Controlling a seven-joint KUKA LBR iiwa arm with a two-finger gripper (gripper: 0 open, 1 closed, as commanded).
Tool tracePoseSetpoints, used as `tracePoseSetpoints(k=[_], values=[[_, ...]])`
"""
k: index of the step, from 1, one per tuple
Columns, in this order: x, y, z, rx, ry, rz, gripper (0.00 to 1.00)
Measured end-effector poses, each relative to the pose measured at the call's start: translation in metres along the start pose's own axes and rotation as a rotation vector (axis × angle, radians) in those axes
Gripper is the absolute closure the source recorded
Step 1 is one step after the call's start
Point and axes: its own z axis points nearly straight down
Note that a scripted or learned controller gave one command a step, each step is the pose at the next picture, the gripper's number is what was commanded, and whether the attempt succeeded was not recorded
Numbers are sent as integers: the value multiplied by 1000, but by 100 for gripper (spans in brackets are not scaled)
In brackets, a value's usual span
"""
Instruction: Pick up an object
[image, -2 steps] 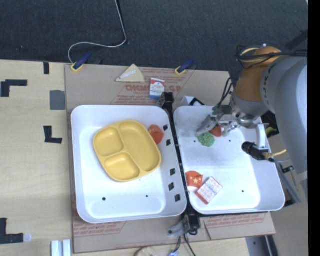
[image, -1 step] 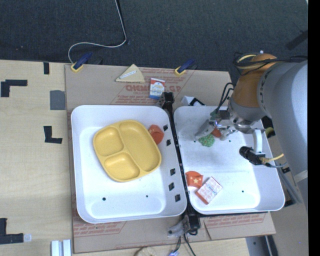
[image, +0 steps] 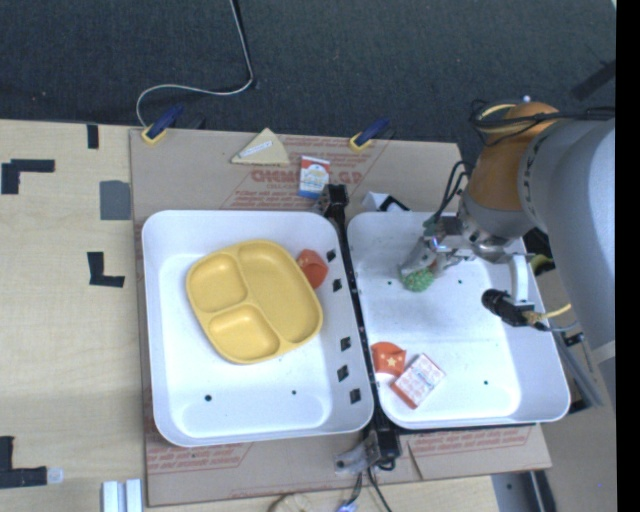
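A small green object (image: 418, 280) lay in the right bin (image: 500, 390), toward its twelve o'clock side. A red piece (image: 388, 356) and a red-and-white packet (image: 418, 380) lay at seven o'clock.

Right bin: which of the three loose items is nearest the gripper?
The small green item, right at the gripper near the right bin's far side. The red piece and red-and-white packet lie toward its near-left corner.

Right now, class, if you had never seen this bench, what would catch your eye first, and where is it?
First the yellow tray, with three compartments, lying in the left bin. Then the grey arm with its orange band, reaching into the right bin, its gripper right at a green object. Near that bin's front lie a red piece and a small packet.
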Motion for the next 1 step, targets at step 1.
tracePoseSetpoints(k=[1], values=[[58,-4,-89,3,4,0,100]])
